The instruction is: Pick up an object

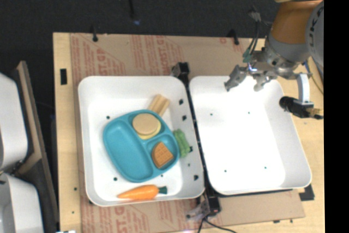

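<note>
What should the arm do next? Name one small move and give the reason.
Probably swing the gripper left, toward the left bin. It hangs over the back edge of the right bin, while the carrot, blue tray and toy food all lie in the left one.

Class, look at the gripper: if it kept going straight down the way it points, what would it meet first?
Most likely the bare white floor of the right bin, near its far edge. The gripper hangs there; depth is hard to judge.

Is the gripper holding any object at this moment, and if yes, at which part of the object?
Nothing is held. The gripper is open above the far edge of the right bin, with nothing between its fingers.
</note>
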Motion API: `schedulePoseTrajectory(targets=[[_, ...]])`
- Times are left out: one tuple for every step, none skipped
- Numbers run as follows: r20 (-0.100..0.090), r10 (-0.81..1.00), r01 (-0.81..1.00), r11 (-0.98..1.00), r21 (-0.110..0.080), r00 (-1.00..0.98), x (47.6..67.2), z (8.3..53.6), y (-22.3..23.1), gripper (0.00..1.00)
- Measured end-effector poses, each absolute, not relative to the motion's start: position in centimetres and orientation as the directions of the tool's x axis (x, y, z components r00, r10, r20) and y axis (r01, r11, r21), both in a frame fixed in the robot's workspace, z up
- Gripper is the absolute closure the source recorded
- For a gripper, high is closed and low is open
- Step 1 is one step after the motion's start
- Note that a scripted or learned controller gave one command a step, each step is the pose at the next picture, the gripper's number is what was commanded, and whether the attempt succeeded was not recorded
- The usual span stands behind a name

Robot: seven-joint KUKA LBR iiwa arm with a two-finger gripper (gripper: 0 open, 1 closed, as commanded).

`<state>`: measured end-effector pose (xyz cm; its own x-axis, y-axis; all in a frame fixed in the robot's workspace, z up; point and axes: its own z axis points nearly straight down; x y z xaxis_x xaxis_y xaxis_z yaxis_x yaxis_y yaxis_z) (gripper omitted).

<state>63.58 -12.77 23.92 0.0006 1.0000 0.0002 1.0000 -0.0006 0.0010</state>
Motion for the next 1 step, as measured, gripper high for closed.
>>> schedulePoseTrajectory(targets=[[0.0, 1.0, 1.0, -0.001, 0.001, 0.001, 63.58, 23.92, -12.77, 0.0]])
